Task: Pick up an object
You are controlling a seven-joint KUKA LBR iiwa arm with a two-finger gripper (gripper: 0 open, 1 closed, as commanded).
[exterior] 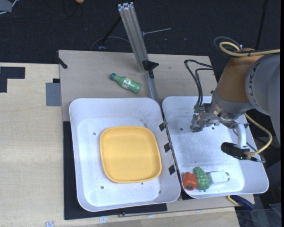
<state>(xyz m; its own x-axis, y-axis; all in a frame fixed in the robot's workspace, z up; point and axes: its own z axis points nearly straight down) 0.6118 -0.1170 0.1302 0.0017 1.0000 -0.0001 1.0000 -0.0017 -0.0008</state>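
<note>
My gripper [197, 125] hangs over the upper middle of the right bin [180, 108], close to its floor; nothing shows between its fingers. A small red object [189, 180] and a green bumpy object [202, 179] lie together at the bin's front edge, with a white object [219, 177] just right of them. All three are well below the gripper in the view. A yellow square plate [130, 153] lies flat in the left bin [85, 110].
A green bottle [126, 82] lies on the bench behind the left bin. A slanted aluminium bar [137, 37] rises from between the bins at the back. Cables and a black fitting [234, 150] hang off the arm over the right bin's right side.
</note>
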